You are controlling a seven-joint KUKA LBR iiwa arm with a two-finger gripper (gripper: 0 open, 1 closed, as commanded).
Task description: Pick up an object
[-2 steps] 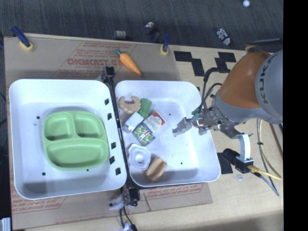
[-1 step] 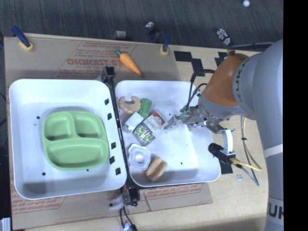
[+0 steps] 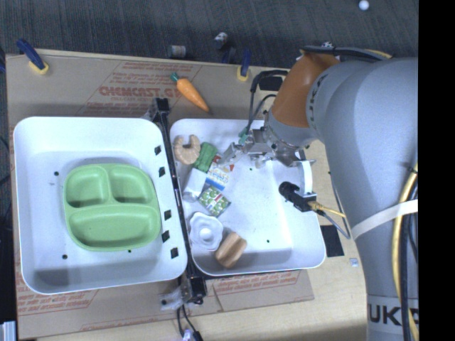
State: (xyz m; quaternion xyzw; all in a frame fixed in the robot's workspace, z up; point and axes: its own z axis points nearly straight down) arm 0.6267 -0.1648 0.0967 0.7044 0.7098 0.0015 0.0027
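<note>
Grey arm with orange band fills right side, nearest the lens; gripper (image 3: 245,145) sits low in right bin (image 3: 302,251) near its upper rim, finger spread not discernible, nothing seen held. Candidate objects left of it: green bottle (image 3: 205,157), printed carton (image 3: 214,189), pretzel-like piece (image 3: 186,148), white cup (image 3: 205,232), bread roll (image 3: 230,249). Green divided plate (image 3: 111,206) in left bin (image 3: 43,261); toy carrot (image 3: 191,94) outside on bench. Judged: approach step; next needs descent onto bottle or carton, then closing

Left bin (image 3: 28,190): holds the divided plate (image 3: 110,204).
Right bin (image 3: 284,247): small items along its left side.
Carrot (image 3: 191,94): on the table (image 3: 85,77), beyond both bins.
</note>
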